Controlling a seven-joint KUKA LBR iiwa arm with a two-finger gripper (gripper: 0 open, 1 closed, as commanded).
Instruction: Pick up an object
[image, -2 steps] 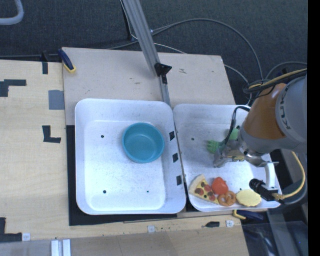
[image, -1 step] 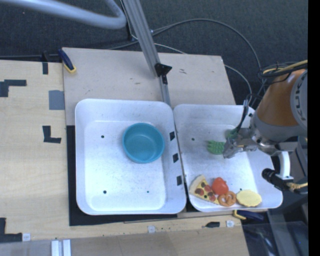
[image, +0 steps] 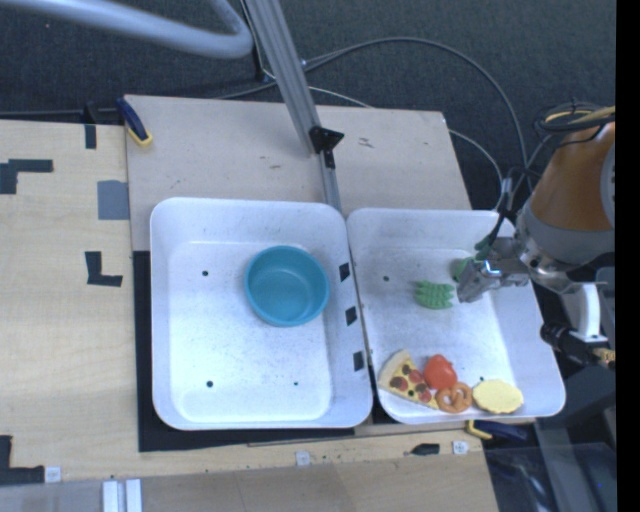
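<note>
We see the claw (image: 478, 280) low in the right bin (image: 520, 330), but we cannot tell its state or whether it grips anything. A green object (image: 434, 295) lies just beside it at nine o'clock. At six o'clock sit a pizza slice (image: 406, 380), red piece (image: 440, 372), pretzel (image: 455, 398) and yellow piece (image: 497, 397). The left bin (image: 190, 330) holds a blue bowl (image: 287, 286).

hand (image: 470, 284) beside green toy (image: 435, 294), right bin (image: 520, 330) | blue bowl (image: 287, 285), left bin (image: 190, 330)

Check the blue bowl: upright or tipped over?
Upright. The blue bowl sits in the left bin with its round opening facing up and its inside visible.
</note>
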